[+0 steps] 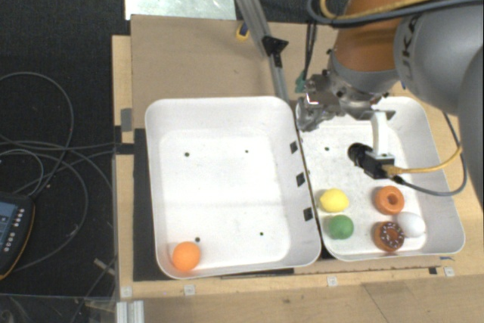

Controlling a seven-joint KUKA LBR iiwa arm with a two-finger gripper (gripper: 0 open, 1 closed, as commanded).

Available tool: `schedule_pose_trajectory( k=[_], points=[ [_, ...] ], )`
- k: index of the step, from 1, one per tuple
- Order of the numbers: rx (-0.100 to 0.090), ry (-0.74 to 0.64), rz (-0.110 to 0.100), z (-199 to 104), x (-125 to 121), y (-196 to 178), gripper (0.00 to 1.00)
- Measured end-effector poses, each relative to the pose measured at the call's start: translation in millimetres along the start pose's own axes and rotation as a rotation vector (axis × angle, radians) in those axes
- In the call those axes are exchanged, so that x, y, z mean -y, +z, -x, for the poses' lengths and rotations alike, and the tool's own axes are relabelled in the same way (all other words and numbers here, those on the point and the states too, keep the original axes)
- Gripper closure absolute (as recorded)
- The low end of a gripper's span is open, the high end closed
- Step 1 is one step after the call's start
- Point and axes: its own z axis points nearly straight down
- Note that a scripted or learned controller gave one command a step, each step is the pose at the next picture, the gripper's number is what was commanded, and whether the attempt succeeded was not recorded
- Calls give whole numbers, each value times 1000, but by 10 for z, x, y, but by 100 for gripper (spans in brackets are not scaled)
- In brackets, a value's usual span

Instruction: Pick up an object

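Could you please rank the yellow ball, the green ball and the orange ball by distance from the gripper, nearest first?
From the gripper:
1. Yellow ball, right bin, near the divider.
2. Green ball, just below the yellow one.
3. Orange ball, left bin's near-left corner.

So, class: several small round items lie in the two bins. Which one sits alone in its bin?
The orange ball, in the near corner of the left bin. The other five items cluster together in the right bin.

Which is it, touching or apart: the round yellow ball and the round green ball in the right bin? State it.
Touching. The camera view shows the yellow ball sitting directly against the top of the green ball, with no white bin floor visible between them.
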Motion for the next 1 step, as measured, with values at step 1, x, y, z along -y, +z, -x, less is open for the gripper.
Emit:
schedule_pose_trajectory(
  k=[1],
  points=[
    [-1, -1, 1, -496, 140, -22, 100]
  ],
)
